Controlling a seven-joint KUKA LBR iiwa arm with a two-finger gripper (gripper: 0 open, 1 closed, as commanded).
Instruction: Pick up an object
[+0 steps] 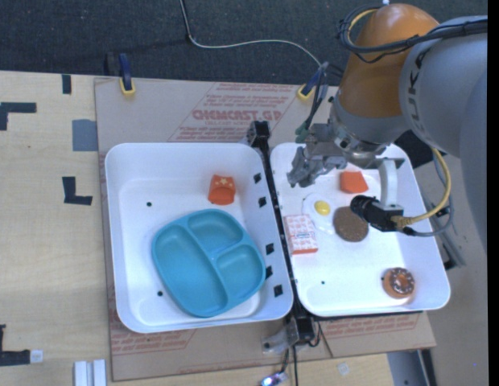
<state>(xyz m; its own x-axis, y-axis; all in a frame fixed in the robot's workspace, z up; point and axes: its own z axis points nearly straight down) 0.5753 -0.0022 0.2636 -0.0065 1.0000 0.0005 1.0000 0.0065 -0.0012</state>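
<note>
Pale wooden bench top [40, 240] stretches out to the left, marked with dark tape pieces, and a brown cardboard sheet [225, 115] with red lettering lies under the two white bins. Beyond the far edge the floor is dark carpet, with a thin cable [233, 45] snaking across it.

In the left bin [125, 163] sits a blue divided plate [208, 261], taking up most of the near half. A small orange block [222, 189] rests just behind it, toward the far wall.

The right bin [426, 292] holds several small things, well spread. A red-and-white packet [300, 234] lies against the inner wall by the divider. A little yellow piece [322, 208] sits just beyond it, and a brown round disc [351, 224] lies to the right of that. An orange-red block [353, 182] rests farther back, and a small frosted doughnut [398, 282] sits alone near the front right corner.

The grey arm [451, 87] with its orange band comes in from the right, and its gripper [304, 172] hangs over the far left part of the right bin, near the divider. It is above the yellow piece and the packet. From where I stand the tips are a dark blur against the white, so I cannot tell how they are set or whether anything is caught there.
</note>
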